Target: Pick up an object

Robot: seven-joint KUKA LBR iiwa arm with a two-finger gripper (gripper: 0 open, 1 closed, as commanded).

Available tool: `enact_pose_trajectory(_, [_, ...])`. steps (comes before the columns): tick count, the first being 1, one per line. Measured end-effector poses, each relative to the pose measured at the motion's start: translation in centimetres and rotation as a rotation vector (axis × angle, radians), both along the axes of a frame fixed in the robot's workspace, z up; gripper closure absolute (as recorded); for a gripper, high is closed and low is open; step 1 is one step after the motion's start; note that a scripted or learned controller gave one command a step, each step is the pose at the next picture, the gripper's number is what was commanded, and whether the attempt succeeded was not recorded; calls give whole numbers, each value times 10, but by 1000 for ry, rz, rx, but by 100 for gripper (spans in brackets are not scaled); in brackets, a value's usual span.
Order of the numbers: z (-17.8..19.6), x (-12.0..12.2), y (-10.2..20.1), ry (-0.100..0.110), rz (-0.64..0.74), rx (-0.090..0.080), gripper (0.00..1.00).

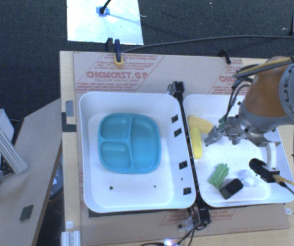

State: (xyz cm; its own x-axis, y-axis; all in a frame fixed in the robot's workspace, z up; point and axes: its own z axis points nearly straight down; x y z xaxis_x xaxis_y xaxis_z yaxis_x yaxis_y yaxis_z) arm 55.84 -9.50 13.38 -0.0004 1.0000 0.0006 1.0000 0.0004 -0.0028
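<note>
Tool (213, 136) just beside yellow object (200, 124)

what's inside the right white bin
A yellow corn cob, a yellow wedge, a green ridged piece and a black block. The arm covers the bin's far corner.

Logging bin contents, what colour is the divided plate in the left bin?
Light blue, turquoise-tinted. The plate shows clearly in the camera view.
</note>
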Motion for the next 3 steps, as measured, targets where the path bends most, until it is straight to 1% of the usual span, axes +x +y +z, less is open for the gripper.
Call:
enact_pose_trajectory(1, [13,1,0,-5,0,-1,100])
enact_pose_trajectory(2, [67,13,-4,-10,3,-2,100])
enact_pose_trajectory(3, [110,17,-5,-9,4,-2,100])
